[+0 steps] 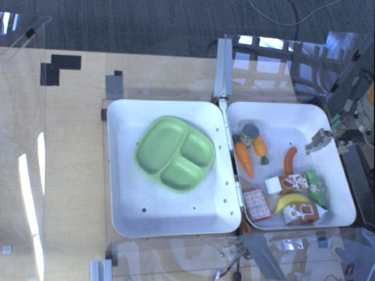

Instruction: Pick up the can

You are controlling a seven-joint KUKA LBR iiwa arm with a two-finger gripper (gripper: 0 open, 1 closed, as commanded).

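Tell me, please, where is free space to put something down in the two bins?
Left bin: bare floor all around the green plate. Right bin: bare strip along its far wall, above the carrots. Its near half is crowded with the banana and packets.

Printed packaging on the small cartons [292,183] and the green packet [317,187] in the right bin [304,111] is too blurred to read.

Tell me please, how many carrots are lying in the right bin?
2. The longer carrot lies by the bin's left wall, beside the divider. The shorter carrot lies just to its right, below a grey round object. Others may be hidden under the packages.
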